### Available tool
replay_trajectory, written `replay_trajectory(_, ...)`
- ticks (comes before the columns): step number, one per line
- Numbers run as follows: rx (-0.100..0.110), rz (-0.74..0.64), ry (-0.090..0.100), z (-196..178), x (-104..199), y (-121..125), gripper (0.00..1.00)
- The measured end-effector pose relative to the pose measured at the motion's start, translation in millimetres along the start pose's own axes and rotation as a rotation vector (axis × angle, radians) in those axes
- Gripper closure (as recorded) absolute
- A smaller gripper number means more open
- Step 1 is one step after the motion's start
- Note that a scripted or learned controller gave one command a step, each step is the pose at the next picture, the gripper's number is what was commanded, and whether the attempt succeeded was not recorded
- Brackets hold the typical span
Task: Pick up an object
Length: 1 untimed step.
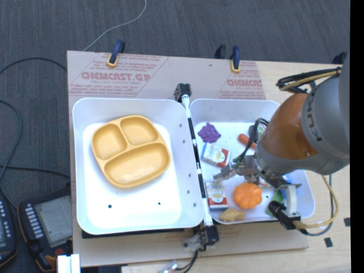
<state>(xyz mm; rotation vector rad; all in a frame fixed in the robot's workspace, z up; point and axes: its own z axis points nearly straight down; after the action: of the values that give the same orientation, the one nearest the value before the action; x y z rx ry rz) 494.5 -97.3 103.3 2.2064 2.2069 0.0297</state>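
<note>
Camera view: arm comes in from the right, orange band and grey wrist covering the right side of the right bin [196, 152]. The fingers [238, 172] are down low in that bin, pointing left; I can't tell how far apart they are or whether anything sits between them, the wrist body hides most of it. Just below and right of the fingers: an orange pumpkin-like object [248, 195], very close, maybe touching, can't confirm. Just left of the fingers: a small red-and-white carton [215, 154], lying tilted. Below-left of the fingers: a second small carton [215, 194] by the bin's left wall. Below the fingers, past the pumpkin: a tan lump [232, 215] at the bin's front edge. Up-left of the fingers: a purple grape bunch [209, 133]. Above the fingers: a small orange-red piece [244, 139], partly hidden by the arm. Well to the left of the fingers, left bin [85, 209] holds a yellow divided plate [131, 151]. Both bins sit on the board-covered worktop [114, 77].
</note>
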Motion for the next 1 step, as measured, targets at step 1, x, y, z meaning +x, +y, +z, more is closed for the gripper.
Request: replay_trajectory(1,0.000,-0.001,0.004,-10.0,1.2,1.5,1.00)
